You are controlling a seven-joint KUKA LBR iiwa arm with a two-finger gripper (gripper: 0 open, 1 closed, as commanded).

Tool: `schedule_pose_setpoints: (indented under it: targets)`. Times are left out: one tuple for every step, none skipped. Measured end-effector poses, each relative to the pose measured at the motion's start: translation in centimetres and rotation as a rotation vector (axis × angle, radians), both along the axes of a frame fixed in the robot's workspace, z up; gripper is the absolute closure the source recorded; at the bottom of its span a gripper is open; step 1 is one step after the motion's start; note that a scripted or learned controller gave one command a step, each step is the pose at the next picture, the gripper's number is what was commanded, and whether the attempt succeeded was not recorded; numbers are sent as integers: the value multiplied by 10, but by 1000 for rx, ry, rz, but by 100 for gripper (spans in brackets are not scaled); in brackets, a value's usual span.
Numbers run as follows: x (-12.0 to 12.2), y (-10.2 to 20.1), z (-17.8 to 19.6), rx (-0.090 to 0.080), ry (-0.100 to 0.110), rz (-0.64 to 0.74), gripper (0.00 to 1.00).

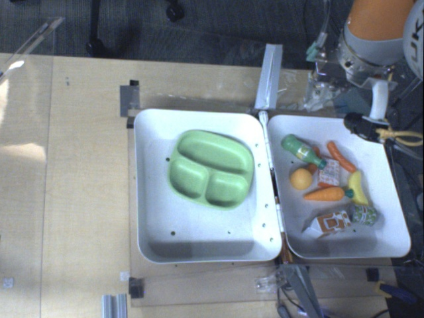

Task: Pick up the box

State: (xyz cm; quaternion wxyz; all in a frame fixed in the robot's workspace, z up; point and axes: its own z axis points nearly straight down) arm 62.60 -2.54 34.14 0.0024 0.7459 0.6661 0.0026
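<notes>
Near front of right white bin (397, 244), small brown carton box (333, 222) lay flat; gripper (329, 78) state indeterminable; recommended vertical approach, spanning narrow sides.

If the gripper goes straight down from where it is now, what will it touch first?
Probably the bench just behind the right bin's far rim, not the box, which lies near the bin's front. The gripper hangs above that far edge; depth is unclear from this slanted view.
</notes>
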Motion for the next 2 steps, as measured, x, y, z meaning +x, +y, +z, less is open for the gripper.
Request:
schedule_pose_setpoints:
  targets:
    - [11, 19, 13, 1, 1, -137, 100]
    - [19, 90, 49, 2, 1, -259, 100]
